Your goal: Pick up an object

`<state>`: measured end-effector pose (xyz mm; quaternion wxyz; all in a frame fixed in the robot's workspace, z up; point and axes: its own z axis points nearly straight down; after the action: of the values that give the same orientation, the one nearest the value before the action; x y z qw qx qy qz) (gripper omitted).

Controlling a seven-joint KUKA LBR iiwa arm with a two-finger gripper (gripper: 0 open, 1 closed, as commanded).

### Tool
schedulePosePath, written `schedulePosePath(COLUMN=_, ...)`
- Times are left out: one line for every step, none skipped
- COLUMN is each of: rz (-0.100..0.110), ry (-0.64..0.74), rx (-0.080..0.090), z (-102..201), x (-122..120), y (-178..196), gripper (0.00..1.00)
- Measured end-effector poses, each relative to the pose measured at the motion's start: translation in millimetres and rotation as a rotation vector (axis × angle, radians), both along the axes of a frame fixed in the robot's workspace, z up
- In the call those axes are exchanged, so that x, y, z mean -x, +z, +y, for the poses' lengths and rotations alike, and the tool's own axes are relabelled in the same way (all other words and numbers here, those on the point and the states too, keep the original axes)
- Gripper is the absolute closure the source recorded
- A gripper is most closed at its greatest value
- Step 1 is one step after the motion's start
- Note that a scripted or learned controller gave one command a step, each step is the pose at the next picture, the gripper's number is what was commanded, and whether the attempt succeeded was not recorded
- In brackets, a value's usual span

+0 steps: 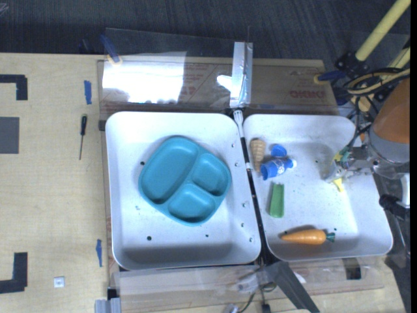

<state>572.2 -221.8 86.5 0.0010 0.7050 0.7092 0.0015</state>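
The right bin (365, 233) holds a tan ridged cone (258, 151) near its left wall. Beside the cone lies a small blue bottle (276, 164). A green block (277, 199) rests below the bottle, and an orange carrot (305, 237) lies near the front wall. My gripper (340, 166) hangs low over the right part of this bin, well to the right of the bottle and apart from all these objects. A small yellow bit (337, 185) shows just beneath it. The grey arm with its orange band (396, 121) comes in from the right edge.
The left bin (124, 227) holds a blue divided plate (185, 178). A clear plastic sheet (169, 77) and cardboard stand behind both bins. Cables and a yellow pole (384, 21) sit at the back right. The wooden bench (45, 175) stretches to the left.
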Motion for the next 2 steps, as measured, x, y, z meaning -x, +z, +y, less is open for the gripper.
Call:
schedulePosePath(rz=0.0, ry=-0.465, rx=0.0, z=37.1, x=-5.5, y=116.2, gripper=1.0)
schedulePosePath(rz=0.004, ry=-0.467, rx=0.001, z=36.4, x=-4.3, y=114.2, gripper=0.0)
